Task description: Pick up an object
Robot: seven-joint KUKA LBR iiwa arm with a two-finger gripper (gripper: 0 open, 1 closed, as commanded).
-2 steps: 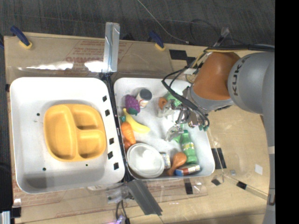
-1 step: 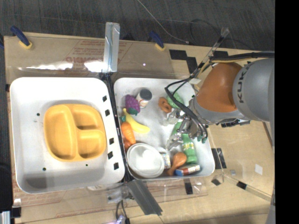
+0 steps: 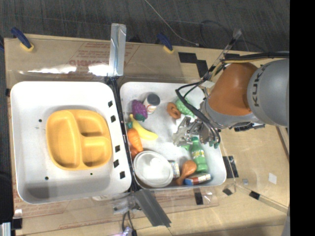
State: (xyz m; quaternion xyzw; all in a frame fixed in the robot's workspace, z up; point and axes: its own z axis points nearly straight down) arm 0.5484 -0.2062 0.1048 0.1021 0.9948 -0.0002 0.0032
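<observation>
A cardboard-covered desk [image 3: 256, 181] carries two white bins side by side. The left bin [image 3: 29, 181] holds a yellow divided tray [image 3: 78, 137]. The right bin [image 3: 162, 89] is crowded, and the places below are given from the white bowl [image 3: 152, 168] at its near edge. Above the bowl lie a carrot [image 3: 135, 138] and a banana [image 3: 143, 132], with purple grapes [image 3: 139, 109] and a small grey can [image 3: 153, 100] farther up. To the bowl's right a brown drumstick-shaped toy [image 3: 187, 169] lies just beside it, and a green bottle [image 3: 199, 155] sits above that toy. An orange ring [image 3: 173, 110] lies up and right of the bowl, near the far wall.

The gripper [image 3: 189, 134] is low inside the right bin, up and right of the bowl, just beside the top of the green bottle. Its metal parts blur together against the bin floor, so I cannot tell how far the fingers are spread or whether they touch or hold anything.
</observation>
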